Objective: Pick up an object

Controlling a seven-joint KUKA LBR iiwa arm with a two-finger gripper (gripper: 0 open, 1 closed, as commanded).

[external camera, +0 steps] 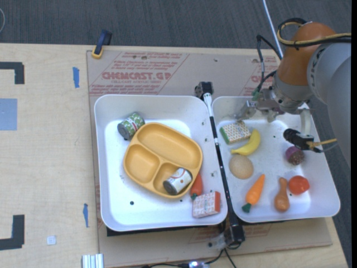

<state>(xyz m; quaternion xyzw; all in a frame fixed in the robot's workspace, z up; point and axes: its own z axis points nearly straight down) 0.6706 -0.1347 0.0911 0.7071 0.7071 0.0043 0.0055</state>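
Note:
My gripper (277, 111) hangs over the back of the right bin (329, 197), below the orange band of the arm. In that bin lie a green-edged sandwich square (235, 132), a banana (249, 144), a beige egg-shaped piece (241, 166), a carrot (254, 190), a dark purple round fruit (295, 156), a red tomato (299, 184) and an orange-brown pear shape (281, 195). The sandwich and banana sit just left of and below the gripper. Nothing shows held in it.
The left bin (106, 149) holds a yellow divided plate (162, 149) with a can (177, 181) lying in it, a green can (130, 125), a red box (206, 204) and a red piece (197, 186). A black divider (215, 144) runs between the bins.

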